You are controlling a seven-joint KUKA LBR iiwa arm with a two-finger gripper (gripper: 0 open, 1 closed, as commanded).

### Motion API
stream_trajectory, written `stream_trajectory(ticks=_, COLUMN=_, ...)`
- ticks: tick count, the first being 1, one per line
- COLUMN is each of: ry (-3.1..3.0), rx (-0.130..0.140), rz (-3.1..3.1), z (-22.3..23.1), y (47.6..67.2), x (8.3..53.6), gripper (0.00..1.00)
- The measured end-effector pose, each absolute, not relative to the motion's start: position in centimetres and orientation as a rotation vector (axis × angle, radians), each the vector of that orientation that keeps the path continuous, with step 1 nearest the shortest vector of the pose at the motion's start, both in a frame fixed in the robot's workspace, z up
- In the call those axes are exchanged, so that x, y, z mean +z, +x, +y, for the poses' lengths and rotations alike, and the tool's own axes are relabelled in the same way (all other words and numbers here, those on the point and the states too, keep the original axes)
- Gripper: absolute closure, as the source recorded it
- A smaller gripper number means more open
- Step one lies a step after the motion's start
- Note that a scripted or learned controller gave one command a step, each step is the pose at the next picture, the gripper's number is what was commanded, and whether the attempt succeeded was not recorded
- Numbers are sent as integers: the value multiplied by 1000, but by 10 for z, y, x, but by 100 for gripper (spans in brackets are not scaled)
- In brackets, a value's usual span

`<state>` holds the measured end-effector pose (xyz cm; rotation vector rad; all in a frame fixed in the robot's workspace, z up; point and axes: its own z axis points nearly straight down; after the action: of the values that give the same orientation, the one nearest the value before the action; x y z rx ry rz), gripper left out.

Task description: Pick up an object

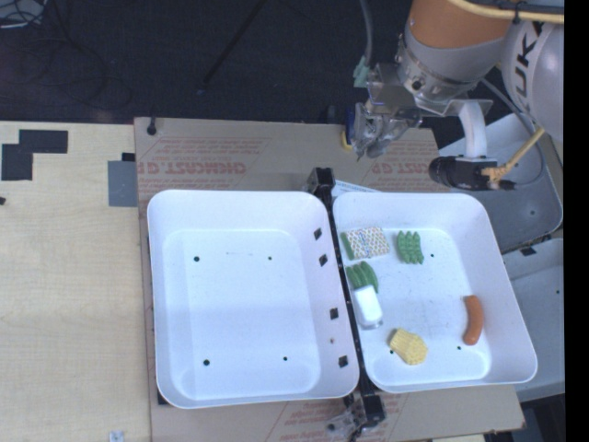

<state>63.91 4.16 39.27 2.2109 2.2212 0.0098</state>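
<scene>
Orange sausage [472, 320] upright, slightly tilted

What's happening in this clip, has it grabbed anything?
Nothing is grabbed yet. The arm's tool hangs over the cardboard behind the right bin, with nothing visible in it. All the items lie in that bin: an orange sausage, a yellow corn piece, a green piece and a white bottle.

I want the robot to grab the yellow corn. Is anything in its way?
Nothing I can see blocks it. The gripper hangs above the far edge of the right bin. The corn lies alone near the bin's front, open from above. The green and white bottle lies close by, but apart from it.
</scene>
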Motion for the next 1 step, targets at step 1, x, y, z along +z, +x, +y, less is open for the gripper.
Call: stream_trajectory(ticks=1, ry=2228, rx=-9, rz=2222, z=5, y=563, x=389, gripper=100)
